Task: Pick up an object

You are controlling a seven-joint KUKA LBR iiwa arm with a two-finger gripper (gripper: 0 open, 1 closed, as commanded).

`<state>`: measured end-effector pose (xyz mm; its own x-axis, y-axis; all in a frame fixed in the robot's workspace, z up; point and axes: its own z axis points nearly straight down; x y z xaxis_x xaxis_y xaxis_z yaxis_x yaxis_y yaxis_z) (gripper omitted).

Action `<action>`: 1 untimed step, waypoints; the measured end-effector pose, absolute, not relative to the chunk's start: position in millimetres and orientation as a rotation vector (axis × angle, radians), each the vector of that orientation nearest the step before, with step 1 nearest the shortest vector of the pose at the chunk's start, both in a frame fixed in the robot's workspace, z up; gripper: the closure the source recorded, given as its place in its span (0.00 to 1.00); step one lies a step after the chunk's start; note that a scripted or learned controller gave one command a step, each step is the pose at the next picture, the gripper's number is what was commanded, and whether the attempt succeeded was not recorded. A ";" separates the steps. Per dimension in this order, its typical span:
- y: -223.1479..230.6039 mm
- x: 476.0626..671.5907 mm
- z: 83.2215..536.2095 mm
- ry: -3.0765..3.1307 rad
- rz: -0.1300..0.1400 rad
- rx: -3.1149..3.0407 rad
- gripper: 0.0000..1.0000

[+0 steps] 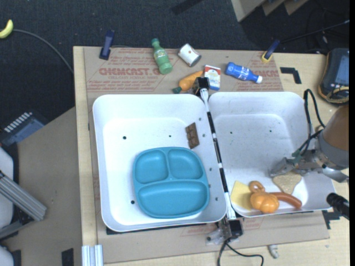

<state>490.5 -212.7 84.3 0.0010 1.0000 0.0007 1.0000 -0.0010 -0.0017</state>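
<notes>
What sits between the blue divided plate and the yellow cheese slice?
In the camera view, the blue divided plate and yellow cheese slice are separated by the two bins' adjoining rims; no loose object lies between them.

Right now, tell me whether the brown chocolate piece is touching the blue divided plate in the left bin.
Apart. The camera view shows the chocolate piece near the bin's right wall, with a strip of white bin floor between it and the blue divided plate.
</notes>
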 end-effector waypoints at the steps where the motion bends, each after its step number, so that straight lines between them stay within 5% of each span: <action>1: -212.0 543.1 84.8 -2.224 -0.001 -2.222 0.00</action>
<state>543.1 -212.0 84.8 -0.0010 1.0000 -0.0007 1.0000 0.0010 0.0019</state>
